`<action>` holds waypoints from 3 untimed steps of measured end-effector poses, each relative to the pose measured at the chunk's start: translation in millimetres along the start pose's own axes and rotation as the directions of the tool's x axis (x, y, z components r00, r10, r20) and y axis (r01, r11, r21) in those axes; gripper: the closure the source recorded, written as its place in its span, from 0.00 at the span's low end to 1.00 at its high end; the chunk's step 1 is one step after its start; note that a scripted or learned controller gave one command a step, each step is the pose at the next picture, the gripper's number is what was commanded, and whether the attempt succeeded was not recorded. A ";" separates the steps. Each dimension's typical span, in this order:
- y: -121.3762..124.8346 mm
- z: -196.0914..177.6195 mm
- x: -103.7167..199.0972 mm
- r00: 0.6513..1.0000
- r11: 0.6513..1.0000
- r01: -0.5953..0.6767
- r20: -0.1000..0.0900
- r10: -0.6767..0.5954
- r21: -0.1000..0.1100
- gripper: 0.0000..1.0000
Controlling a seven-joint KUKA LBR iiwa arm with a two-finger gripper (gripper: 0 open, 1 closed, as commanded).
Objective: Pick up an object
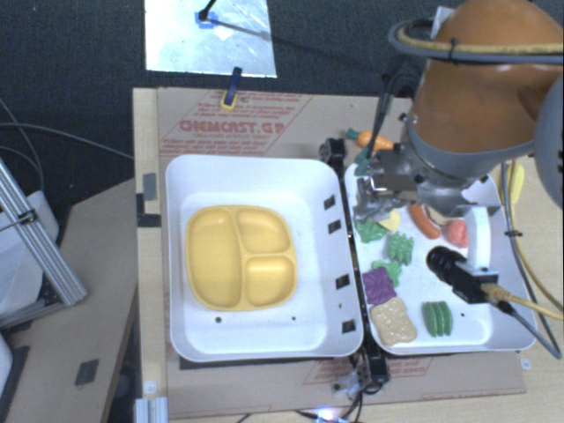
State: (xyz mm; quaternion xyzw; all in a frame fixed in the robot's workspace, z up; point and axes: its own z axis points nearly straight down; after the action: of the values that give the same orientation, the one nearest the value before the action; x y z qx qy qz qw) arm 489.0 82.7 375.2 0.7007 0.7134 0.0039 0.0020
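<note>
Cardboard-covered bench [238,122]; gripper [374,203] low over right bin [493,329], jaw state unclear, green toy [371,231] directly beneath.

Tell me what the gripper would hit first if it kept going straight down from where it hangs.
Probably the light green leafy toy just below the gripper, in the right bin; depth is unclear from this slanted view.
</note>
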 end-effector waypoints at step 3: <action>-0.7 -159.9 61.2 1.000 1.000 -0.006 0.000 0.006 0.005 1.00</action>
State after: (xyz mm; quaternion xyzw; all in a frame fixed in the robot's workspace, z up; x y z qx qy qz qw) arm 485.9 143.4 535.3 0.7028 0.7114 0.0020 0.0001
